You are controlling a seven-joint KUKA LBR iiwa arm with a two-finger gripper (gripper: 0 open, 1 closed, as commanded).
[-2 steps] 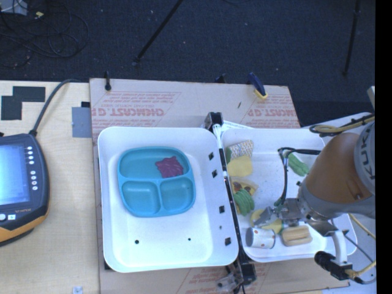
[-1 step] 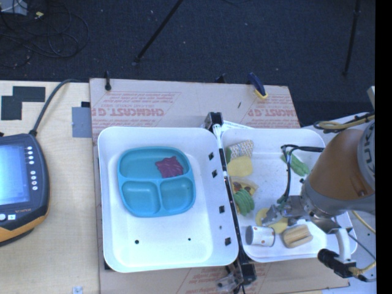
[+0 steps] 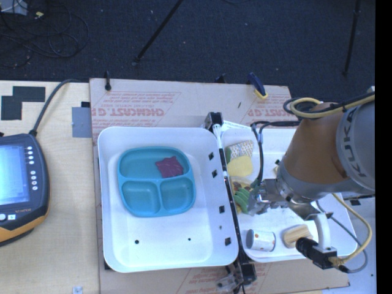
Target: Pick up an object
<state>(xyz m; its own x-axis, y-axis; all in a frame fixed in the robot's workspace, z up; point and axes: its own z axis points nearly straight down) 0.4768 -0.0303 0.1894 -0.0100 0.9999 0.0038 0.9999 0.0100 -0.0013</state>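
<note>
A blue divided tray [image 3: 157, 181] holding a maroon scrap [image 3: 170, 166] sits in the left bin [image 3: 122, 237]. In the right bin [image 3: 269, 141], a yellow sponge [image 3: 241, 165], a green item [image 3: 241, 196], a white cup [image 3: 262, 240] and a wooden block [image 3: 295, 233] crowd together. The risk: the gripper [image 3: 257, 202], low beside the green item, may nudge its neighbours or close on nothing. The arm [image 3: 324, 152] bends in over the right bin from the right; whether its grasp is open cannot be told.

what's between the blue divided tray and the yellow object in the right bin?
Camera view: bare white floor of the left bin, then the black divider strip, between the blue divided plastic tray and the yellow object.
</note>
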